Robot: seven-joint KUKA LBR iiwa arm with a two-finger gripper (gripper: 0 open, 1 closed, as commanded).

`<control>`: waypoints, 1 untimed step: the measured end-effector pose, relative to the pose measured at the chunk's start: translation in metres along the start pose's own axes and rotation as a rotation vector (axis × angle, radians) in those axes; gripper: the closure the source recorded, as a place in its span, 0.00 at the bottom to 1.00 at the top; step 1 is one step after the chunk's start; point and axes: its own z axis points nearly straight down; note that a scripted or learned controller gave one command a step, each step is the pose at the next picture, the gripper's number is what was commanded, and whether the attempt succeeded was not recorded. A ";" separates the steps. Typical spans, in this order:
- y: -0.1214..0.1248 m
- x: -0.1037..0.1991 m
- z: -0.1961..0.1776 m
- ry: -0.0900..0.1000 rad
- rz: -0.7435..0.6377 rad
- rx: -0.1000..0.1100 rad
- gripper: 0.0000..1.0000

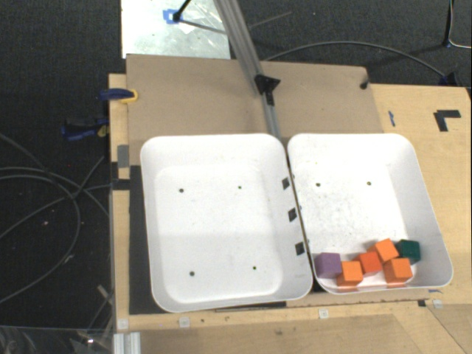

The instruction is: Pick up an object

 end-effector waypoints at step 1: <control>0.007 0.000 0.059 0.004 0.003 0.013 0.00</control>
